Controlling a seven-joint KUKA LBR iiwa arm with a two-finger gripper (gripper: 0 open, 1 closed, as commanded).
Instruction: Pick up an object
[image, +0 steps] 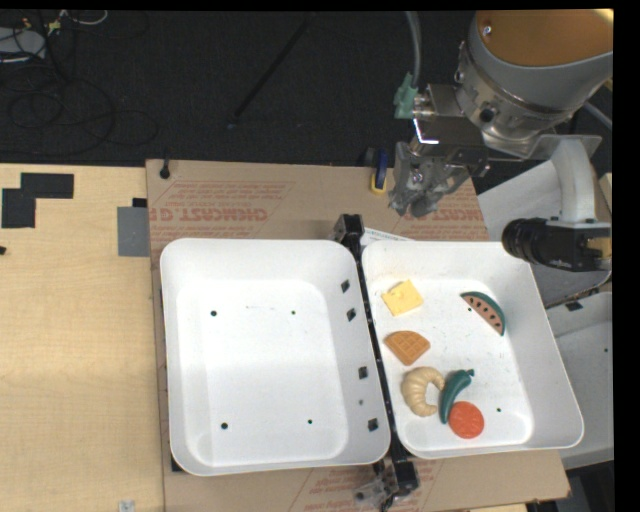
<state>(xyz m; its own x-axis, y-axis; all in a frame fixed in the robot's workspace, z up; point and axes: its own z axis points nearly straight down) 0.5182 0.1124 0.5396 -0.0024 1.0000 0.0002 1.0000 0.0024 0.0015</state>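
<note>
Gripper (420, 200) is hovering above the back edge of the right bin (545, 300); can't tell from this angle whether it is open or closed, nothing seen held. 5 candidate objects are lying in the right bin: cheese wedge (402, 297), waffle (407, 346), croissant (422, 389), watermelon slice (485, 311), red pepper (463, 408). Risk: croissant and pepper are touching, so a grasp there is likely snagging both or slipping. Left bin (190, 300) is sitting on cardboard (250, 205) over a wooden bench (70, 350); cables are trailing on the dark floor behind.
</note>
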